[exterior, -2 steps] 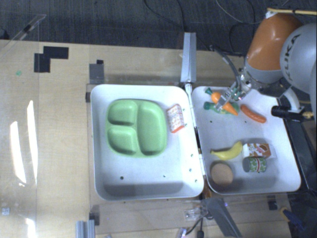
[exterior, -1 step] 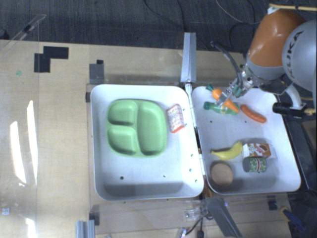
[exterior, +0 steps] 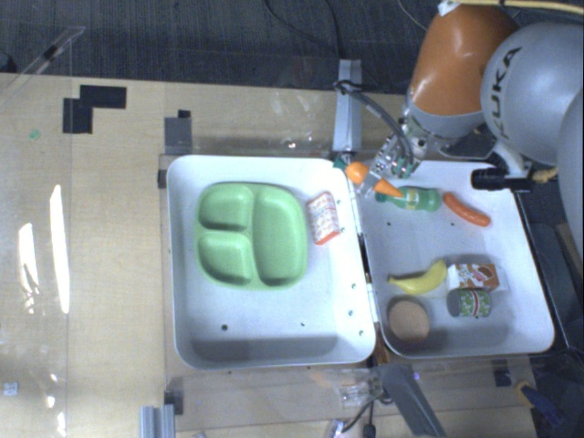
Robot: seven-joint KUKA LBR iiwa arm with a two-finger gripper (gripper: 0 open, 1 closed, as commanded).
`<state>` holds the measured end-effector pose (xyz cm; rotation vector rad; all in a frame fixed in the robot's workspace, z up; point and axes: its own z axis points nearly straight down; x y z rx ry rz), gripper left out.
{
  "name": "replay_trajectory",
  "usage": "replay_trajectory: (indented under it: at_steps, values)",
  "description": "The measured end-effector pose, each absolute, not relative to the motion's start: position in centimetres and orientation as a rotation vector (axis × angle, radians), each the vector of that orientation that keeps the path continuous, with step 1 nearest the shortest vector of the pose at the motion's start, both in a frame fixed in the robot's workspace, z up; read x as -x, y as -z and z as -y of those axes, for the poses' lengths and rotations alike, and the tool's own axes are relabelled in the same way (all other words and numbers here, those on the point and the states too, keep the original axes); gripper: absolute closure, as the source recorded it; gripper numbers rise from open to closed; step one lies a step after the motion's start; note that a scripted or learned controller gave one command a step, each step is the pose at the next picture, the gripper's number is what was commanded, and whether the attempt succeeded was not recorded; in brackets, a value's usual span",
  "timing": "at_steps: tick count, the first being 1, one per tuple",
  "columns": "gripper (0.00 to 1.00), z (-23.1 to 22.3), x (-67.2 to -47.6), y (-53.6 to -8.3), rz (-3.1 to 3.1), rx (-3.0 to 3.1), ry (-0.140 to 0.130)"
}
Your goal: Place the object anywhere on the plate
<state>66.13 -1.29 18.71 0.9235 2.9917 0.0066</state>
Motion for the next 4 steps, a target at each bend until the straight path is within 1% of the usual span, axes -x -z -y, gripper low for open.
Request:
replay_trajectory:
  at_steps: [1, 2, 3, 4]
  values:
    - [1.0, -2.4, -66.3, -22.3, -2.908, -1.16, -0.008]
    - [1.0, -2.4, -60.4, -28.1, -2.882, -1.227, -0.007]
    - [1.0, -3.4, -57.2, -29.5, -2.931, -1.106, -0.007]
    - [1.0, -11.1, -54.9, -26.7, -2.823, -1.368, -0.006]
